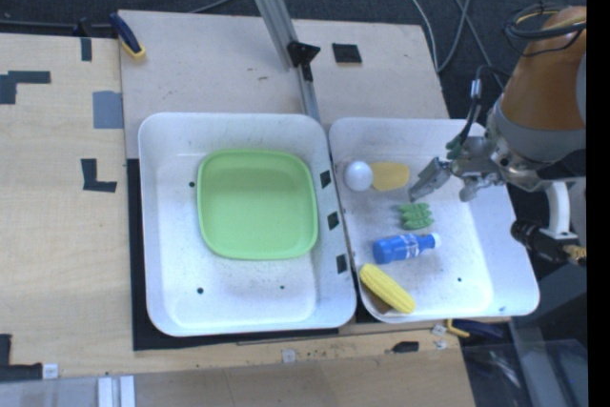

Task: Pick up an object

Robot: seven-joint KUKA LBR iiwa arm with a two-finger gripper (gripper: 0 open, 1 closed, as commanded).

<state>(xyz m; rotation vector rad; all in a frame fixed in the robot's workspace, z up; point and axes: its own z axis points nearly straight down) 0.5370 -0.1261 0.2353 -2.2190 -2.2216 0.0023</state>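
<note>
Nearest the lower edge of the frame, in the right bin (496,286), we see a yellow corn cob (386,289) lying against the bin's lower left wall. Just above it a blue bottle (404,247) lies on its side, and above that sits a small green toy (416,215). Farther up are a yellow lump (389,175) and a silver ball (357,174), almost touching each other near the bin's left wall. Any of these could serve as the object to pick.

The tool (431,178) hangs at the middle right of the frame, over the right bin, just above the green toy and beside the yellow lump. We cannot tell whether it is open or closed; nothing shows in its grip.

The left bin (167,224) holds a green plate (257,204). The surface (210,62) stretches to the upper left.

We judge the risk to be crowding: the toy, lump and bottle lie close, so a descent could nudge one aside or catch two. The round ball would likely roll away.
</note>
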